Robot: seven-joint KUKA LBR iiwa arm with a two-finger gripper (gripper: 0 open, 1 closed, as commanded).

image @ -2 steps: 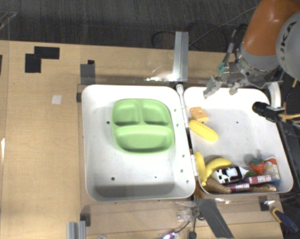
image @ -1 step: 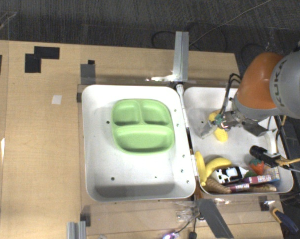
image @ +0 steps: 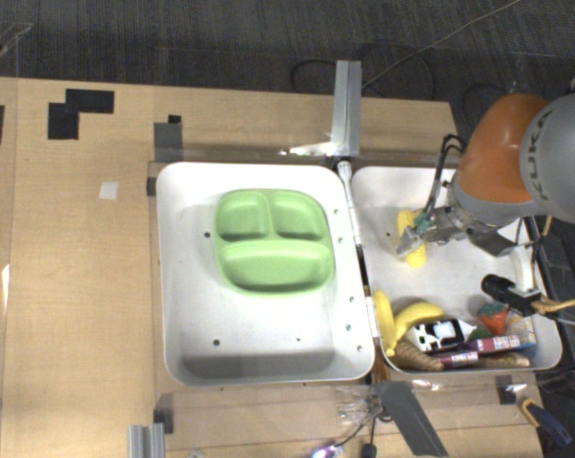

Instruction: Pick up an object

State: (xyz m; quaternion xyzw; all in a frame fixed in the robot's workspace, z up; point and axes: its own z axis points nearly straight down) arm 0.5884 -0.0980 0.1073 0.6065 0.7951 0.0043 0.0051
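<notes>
small yellow object sits in right white bin, upper left part, gripper down on it. can't tell jaw state. no lift yet; grasp and raise left.

I note both bins look like smooth white plastic with a soft sheen: the left bin and the right bin. The green divided tray reads as matt plastic. The bench top looks like pale, matt wood. The upright bracket between the bins appears to be brushed metal. The arm's orange band is glossy; its grey shell is satin-smooth. The banana has a smooth yellow skin.
</notes>
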